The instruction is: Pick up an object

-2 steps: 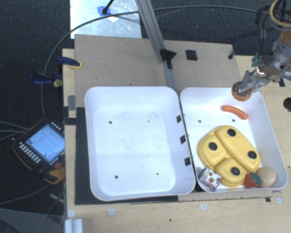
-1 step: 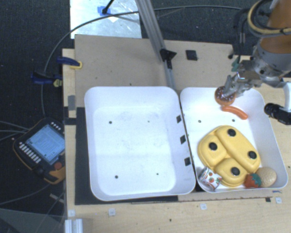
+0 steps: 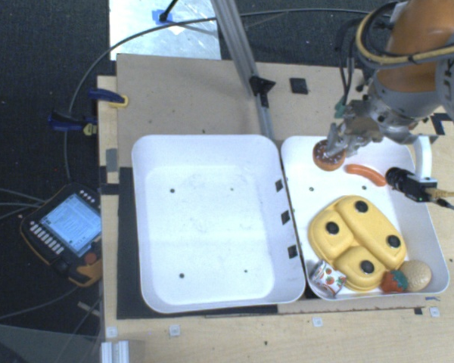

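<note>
Two bins: the left bin (image 3: 204, 218) and the right bin (image 3: 303, 165). Lower right: yellow toy (image 3: 357, 240). Farther up, sausage (image 3: 365, 173) and brown disc (image 3: 327, 156). Gripper (image 3: 338, 150) sits over the disc; grip state cannot be told. Nothing lifted yet; pick outstanding.

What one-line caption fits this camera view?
KUKA arm's claw poised over a small brown round object in the right bin, beside an orange sausage and yellow toy.
</note>
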Available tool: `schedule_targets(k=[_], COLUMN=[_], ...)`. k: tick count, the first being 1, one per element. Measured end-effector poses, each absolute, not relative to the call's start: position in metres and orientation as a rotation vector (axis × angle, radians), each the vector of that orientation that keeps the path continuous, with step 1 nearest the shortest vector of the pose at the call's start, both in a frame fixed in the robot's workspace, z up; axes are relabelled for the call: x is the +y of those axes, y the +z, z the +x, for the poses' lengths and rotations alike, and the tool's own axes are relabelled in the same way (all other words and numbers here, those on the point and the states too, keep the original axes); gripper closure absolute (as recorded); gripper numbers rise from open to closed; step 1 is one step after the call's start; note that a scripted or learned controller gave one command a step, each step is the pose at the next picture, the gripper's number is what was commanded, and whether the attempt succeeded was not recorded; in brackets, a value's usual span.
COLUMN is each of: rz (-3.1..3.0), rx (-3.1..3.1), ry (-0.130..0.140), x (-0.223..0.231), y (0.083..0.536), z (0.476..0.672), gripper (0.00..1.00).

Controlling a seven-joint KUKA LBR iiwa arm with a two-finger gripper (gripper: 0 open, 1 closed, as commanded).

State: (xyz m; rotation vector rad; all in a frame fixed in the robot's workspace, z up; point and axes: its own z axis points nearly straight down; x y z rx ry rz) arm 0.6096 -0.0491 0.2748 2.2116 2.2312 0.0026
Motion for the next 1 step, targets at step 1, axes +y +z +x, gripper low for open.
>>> schedule_targets(k=[1], rz=[2.212], rx=[2.232], ry=[0.001], x=[-0.004], y=[0.2708], z=[0.5944], gripper=[1.0])
